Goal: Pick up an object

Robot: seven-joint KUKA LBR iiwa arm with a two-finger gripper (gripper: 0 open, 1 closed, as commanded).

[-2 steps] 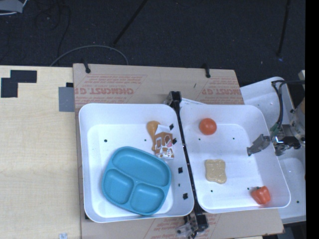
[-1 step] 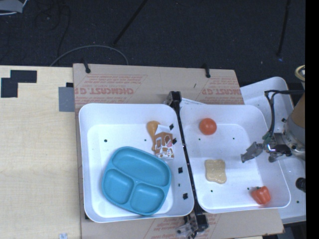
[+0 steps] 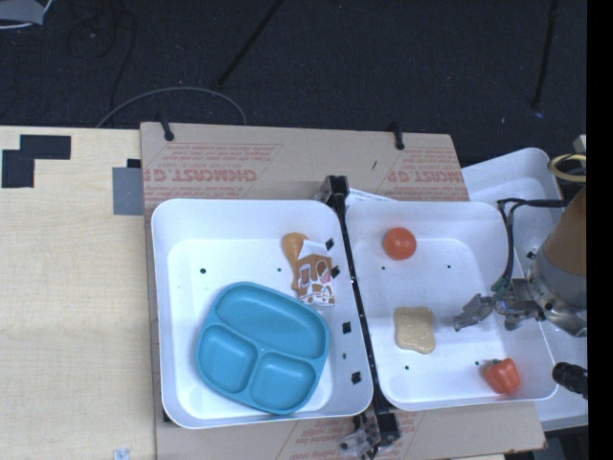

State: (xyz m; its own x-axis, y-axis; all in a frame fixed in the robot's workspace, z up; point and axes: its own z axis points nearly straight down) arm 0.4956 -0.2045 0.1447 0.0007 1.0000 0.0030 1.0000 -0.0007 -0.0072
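Observation:
The right bin (image 3: 479, 220) holds a round red-orange ball-like fruit (image 3: 399, 243) near its back, a flat beige slice (image 3: 415, 330) in the middle, and a small red pepper-like piece (image 3: 502, 375) in the front right corner. My gripper (image 3: 490, 313) hangs low over the bin's right side, just right of the beige slice and above the red piece. Its two dark fingers (image 3: 468, 313) stand apart, open, with nothing between them. The grey arm with its orange band comes in from the right edge.
The left bin (image 3: 172, 257) carries a blue divided plate (image 3: 261, 346), a small orange-brown item (image 3: 293, 247) and a patterned brown-and-white packet (image 3: 315, 281). A black divider clip (image 3: 335, 192) sits between the bins. Cardboard lies under both bins.

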